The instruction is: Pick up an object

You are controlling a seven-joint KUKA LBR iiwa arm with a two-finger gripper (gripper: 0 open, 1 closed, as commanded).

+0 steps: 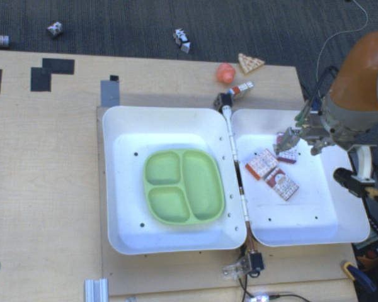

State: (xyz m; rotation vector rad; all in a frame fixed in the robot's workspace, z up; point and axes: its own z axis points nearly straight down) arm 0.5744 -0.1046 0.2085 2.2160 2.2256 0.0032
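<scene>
In the right bin [302,222] lie two small red-and-white boxes, one [261,164] near the bin's left wall and another [282,184] just below and right of it. A small purple-and-white item [289,156] lies above them. My gripper [285,143] hangs over the upper middle of the right bin, right at the purple item's upper edge; the arm's orange band [360,74] is above it to the right. Nothing shows between the fingers.
The left bin [123,168] holds a green divided plate [183,187]. Behind the bins on the bench lie a red ball [225,73], a pizza-slice toy [251,62] and a small red-and-white tube [242,89]. Small bits lie on the dark floor beyond.
</scene>
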